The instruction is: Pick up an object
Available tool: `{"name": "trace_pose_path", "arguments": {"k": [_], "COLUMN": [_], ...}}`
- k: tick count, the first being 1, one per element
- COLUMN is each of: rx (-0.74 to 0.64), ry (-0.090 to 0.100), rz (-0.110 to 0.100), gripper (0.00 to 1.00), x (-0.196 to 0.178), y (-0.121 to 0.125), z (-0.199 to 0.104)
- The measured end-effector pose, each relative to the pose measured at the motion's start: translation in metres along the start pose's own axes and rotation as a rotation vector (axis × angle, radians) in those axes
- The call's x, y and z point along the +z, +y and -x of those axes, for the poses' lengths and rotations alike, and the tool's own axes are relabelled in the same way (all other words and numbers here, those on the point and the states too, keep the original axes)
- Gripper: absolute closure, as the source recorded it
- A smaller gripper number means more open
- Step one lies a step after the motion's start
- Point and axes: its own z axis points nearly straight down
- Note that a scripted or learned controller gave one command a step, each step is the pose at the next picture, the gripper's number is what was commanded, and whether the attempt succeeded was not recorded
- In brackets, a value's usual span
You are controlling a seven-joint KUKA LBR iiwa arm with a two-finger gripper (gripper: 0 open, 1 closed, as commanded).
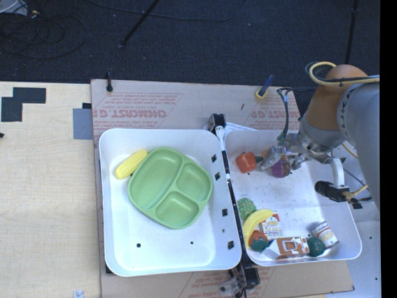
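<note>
My gripper (pixel 282 162) is low in the right bin (pixel 347 228), near its far side. Its fingers (pixel 268 162) stand apart on either side of a purple toy vegetable (pixel 280 169), which rests on the bin floor. The gripper is open. An orange toy (pixel 246 162) lies just left of it. Toward the bin's near side are a green broccoli-like piece (pixel 246 206), a yellow banana (pixel 255 221), a small printed box (pixel 272 228), an orange-and-white packet (pixel 290 247), a dark green piece (pixel 316 247) and a small can (pixel 324 234).
The left bin (pixel 118 241) holds a green divided plate (pixel 170 187) and a yellow corn cob (pixel 130 164). A black divider (pixel 226 185) runs between the bins. A black cable clip (pixel 332 191) of the arm hangs over the right bin's right side.
</note>
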Motion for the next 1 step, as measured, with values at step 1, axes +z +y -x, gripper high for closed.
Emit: {"name": "trace_pose_path", "arguments": {"k": [1], "rx": [-0.002], "ry": [-0.001], "rz": [0.001], "gripper": [1.0], "x": [-0.0118], "y": [0.0009], "z": [0.0005]}}
